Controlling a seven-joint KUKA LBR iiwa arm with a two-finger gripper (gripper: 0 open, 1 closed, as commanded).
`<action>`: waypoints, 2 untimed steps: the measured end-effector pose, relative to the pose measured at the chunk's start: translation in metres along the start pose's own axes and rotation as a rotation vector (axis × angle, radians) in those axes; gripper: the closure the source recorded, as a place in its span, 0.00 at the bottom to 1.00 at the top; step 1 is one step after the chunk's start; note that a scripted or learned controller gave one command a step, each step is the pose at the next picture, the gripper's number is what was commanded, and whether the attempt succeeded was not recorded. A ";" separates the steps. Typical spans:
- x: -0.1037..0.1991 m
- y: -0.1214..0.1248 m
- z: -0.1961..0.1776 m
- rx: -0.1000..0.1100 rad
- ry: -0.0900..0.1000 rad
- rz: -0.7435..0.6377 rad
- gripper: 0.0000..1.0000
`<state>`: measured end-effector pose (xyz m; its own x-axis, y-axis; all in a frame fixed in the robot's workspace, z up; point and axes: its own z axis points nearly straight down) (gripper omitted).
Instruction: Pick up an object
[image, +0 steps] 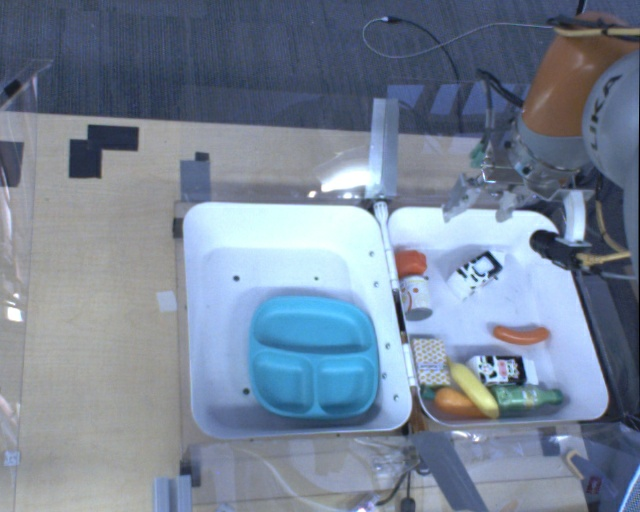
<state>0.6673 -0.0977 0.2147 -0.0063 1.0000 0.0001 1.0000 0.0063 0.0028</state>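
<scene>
Two shallow white bins are sitting side by side on a pale wooden bench, seen from above at a slant. The left bin is holding a turquoise divided tray, lying flat toward its near side. The right bin is holding a scatter of small things. Against its left wall a small jar with an orange-red lid is lying, its lid toward the far side. Near the middle of the bin a small white carton with black markings is resting at a tilt. Right of centre an orange sausage is lying on its own, well apart from the rest. Along the near edge a cluster is crowding together: a patterned packet, a yellow banana lying across an orange fruit, a black-and-white carton, and a green bottle on its side. The grey arm with its orange band is reaching in from the far right, and its gripper is hanging over the far edge of the right bin, above the objects and touching none of them. Its two fingers are standing apart, with nothing between them.
</scene>
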 end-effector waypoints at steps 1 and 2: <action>-0.055 -0.025 0.098 0.001 -0.001 0.118 0.00; -0.076 -0.026 0.126 -0.007 -0.002 0.047 0.00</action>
<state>0.6421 -0.1738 0.0883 0.0408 0.9992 -0.0014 0.9991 -0.0408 0.0093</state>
